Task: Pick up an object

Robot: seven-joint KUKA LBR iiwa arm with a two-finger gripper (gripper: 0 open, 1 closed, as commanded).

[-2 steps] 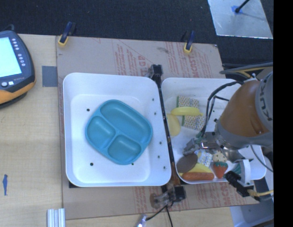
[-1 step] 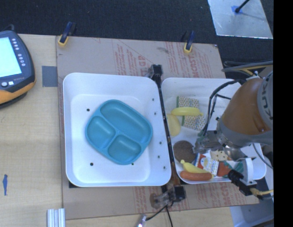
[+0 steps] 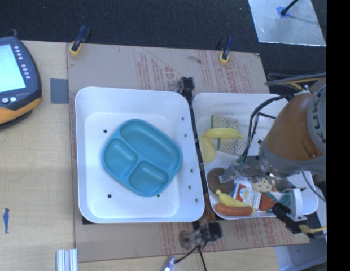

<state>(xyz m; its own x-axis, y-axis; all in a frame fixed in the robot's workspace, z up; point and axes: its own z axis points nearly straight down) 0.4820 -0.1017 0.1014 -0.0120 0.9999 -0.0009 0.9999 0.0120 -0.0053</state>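
Nothing looks lifted yet: the gripper (image 3: pixel 243 173) hovers low over the cluttered right bin (image 3: pixel 204 103) at lower right, near a small carton (image 3: pixel 246 194), its open-or-closed state impossible to tell.

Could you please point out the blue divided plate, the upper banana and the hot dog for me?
Blue plate (image 3: pixel 142 157), camera view: on the ridge where its compartments meet.
Upper banana (image 3: pixel 222 133), camera view: the middle of its curve.
Hot dog (image 3: pixel 233 210), camera view: the middle of the sausage.
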